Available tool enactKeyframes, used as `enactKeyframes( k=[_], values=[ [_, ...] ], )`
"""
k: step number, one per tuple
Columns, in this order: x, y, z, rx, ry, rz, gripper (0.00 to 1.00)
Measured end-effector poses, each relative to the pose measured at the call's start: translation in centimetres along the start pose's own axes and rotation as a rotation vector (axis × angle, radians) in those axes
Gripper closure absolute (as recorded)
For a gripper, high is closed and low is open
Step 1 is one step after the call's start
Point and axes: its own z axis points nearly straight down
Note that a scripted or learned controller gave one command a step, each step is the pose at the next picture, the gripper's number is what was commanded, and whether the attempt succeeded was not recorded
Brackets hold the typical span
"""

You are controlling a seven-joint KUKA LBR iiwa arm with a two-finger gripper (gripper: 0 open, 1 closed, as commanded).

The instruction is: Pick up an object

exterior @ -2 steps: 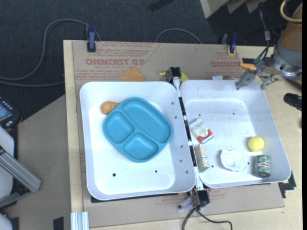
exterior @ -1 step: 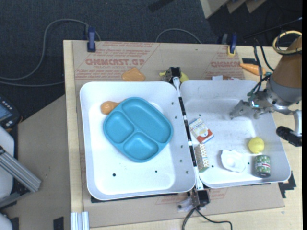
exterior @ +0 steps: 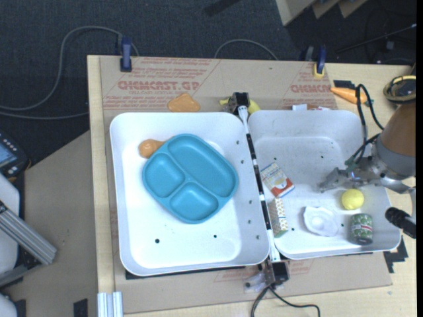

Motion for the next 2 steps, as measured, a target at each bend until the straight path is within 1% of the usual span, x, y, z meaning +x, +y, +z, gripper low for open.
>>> enactKeyframes(
  k=[1, 2],
  values=[
    [-0.1, -4.3, 0.0, -0.001, -0.002, 0.000, 0.00],
    [-0.4, -4.1, -1.1, -0.006, -0.010, 0.003, 1.00]
  ],
)
